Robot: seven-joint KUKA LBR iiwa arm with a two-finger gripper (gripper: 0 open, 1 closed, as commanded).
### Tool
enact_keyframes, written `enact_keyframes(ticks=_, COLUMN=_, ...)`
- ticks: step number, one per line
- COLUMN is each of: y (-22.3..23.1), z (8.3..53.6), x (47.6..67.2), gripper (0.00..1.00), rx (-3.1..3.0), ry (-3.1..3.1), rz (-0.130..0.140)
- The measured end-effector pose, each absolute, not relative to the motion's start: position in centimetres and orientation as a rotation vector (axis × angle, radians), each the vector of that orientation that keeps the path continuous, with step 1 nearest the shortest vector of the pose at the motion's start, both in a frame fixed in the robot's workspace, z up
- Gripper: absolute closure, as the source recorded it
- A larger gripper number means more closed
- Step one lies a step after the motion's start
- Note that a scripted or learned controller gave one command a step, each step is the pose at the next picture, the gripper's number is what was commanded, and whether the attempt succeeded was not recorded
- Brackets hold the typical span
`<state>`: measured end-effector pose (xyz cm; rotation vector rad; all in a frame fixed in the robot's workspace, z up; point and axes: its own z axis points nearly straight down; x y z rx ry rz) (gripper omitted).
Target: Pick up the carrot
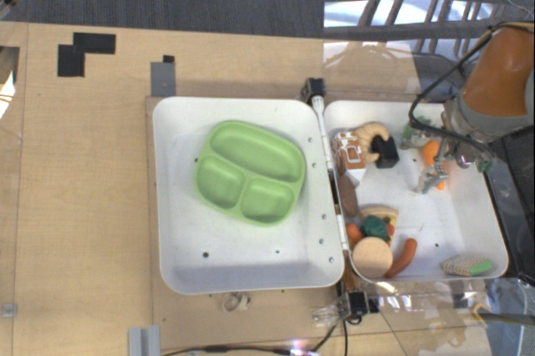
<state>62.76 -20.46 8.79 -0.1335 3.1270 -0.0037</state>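
Note:
The carrot (430,150), a small orange piece with a green end toward the upper left, is in the right bin (468,216) near its far side. My gripper (432,177) hangs over that bin just below and to the right of the carrot, very close to it. The view does not show the carrot held. The arm's grey wrist and orange band (501,78) cover the bin's far right corner.
The left bin (180,246) holds a green divided plate (251,173). Along the right bin's left wall are a tan pastry (368,133), a black piece (384,150), a small printed box (351,152) and a peach ball (373,256). A red sausage-like toy (401,256) and a speckled item (466,266) lie near the front.

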Motion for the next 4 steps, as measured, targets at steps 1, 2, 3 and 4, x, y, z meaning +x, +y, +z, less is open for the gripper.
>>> enact_keyframes(ticks=1, y=-20.4, z=10.2, x=63.2, gripper=1.0, rx=-0.141, ry=3.115, rz=-0.01)
enact_keyframes(ticks=2, y=-20.7, z=9.1, x=52.8, gripper=1.0, rx=-0.563, ry=3.076, rz=-0.01)
enact_keyframes(ticks=3, y=-14.2, z=22.4, x=56.1, gripper=1.0, rx=-0.327, ry=3.103, rz=-0.005)
enact_keyframes(ticks=4, y=-6.9, z=18.4, x=57.7, gripper=1.0, rx=-0.135, ry=3.131, rz=0.006)
